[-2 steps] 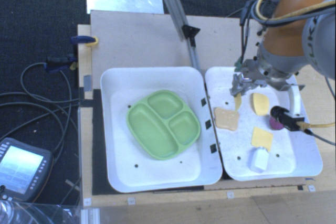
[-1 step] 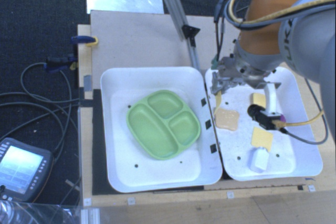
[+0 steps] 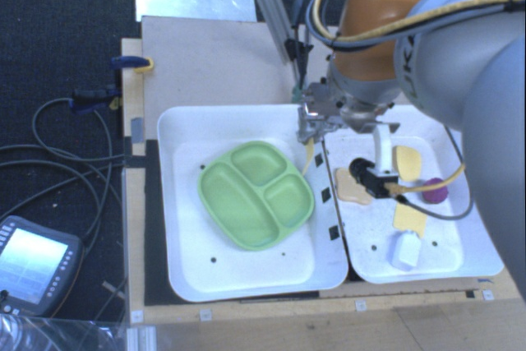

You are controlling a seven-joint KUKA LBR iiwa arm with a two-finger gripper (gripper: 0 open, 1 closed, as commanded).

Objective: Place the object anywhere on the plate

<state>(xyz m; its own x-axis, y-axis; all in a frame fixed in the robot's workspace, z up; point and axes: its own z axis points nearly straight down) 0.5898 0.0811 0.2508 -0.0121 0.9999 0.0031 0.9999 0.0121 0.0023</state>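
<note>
Gripper [image 3: 315, 126] sits over the seam where the two bins meet, at the far end of both. My orange wrist band and grey arm crowd in right behind it. I cannot tell whether it is open or closed, as the wrist body and cables hide the tip. A thin yellow sliver [image 3: 310, 159] shows just below the gripper, on the near side. I cannot tell whether it is held or resting on the rim. The green plate [image 3: 256, 195] has three compartments and lies flat in the left bin [image 3: 177, 201]. It is near the gripper, below it and away from my arm, with nothing on it. The loose pieces lie in the right bin [image 3: 460, 259], on my arm's side of the gripper. The tan flat piece [image 3: 352, 190] is closest. A yellow slab [image 3: 408, 162] and a purple ball [image 3: 436, 192] lie further along. A second yellow slab [image 3: 409, 219] and a white block [image 3: 406, 251] are nearer the front rim. Which piece is the one to move, I cannot tell. All of them are well apart from the plate.
</note>
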